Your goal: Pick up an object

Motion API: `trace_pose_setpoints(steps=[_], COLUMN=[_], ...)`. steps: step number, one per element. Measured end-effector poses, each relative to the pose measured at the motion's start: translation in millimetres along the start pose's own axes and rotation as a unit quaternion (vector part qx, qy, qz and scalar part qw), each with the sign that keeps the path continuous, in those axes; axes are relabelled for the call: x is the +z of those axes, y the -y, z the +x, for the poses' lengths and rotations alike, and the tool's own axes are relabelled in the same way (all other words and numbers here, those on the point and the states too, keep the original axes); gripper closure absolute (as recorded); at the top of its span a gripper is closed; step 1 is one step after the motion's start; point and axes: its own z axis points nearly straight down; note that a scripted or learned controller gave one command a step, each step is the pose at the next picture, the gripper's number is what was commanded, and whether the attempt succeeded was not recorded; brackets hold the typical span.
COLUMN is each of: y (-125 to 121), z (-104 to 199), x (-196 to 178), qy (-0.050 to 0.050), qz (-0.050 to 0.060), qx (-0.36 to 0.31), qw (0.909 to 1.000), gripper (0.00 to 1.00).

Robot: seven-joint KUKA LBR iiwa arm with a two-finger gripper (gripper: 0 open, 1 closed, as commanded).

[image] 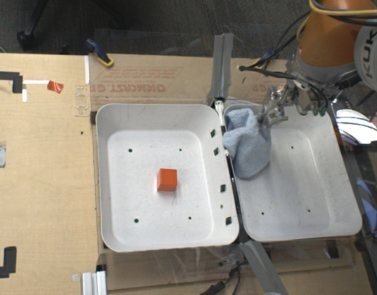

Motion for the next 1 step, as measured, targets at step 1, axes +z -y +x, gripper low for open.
trace_pose_setpoints(steps=[1], y=[0.5], z=[-1.5], x=[-10.6], qy=[0.003], qz=[0.000], qx=[0.001], qw=[1.0000], gripper=[1.00])
